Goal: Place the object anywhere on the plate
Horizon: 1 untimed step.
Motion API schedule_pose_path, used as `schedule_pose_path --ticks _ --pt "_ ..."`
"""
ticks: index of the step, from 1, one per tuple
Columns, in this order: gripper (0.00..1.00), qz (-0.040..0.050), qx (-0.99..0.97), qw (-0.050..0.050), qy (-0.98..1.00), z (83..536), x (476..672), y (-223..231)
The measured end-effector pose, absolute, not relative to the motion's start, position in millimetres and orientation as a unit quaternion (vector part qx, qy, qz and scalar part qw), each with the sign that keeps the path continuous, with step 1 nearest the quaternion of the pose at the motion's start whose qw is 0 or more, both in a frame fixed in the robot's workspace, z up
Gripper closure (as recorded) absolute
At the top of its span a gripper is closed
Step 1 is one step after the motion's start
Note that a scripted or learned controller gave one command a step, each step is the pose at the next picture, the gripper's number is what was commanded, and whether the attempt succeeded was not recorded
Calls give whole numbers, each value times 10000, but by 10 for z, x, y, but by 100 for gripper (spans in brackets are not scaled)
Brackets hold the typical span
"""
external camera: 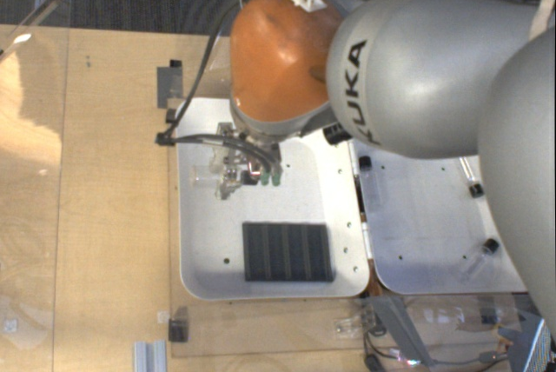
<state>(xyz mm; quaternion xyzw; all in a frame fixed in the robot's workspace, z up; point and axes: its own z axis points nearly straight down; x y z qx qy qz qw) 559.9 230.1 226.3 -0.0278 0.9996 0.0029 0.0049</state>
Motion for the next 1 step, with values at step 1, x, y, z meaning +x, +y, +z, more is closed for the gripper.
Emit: schedule_pose_path --ticks 1 --pt "100 27 -337 43 9994 2317 6102 2360"
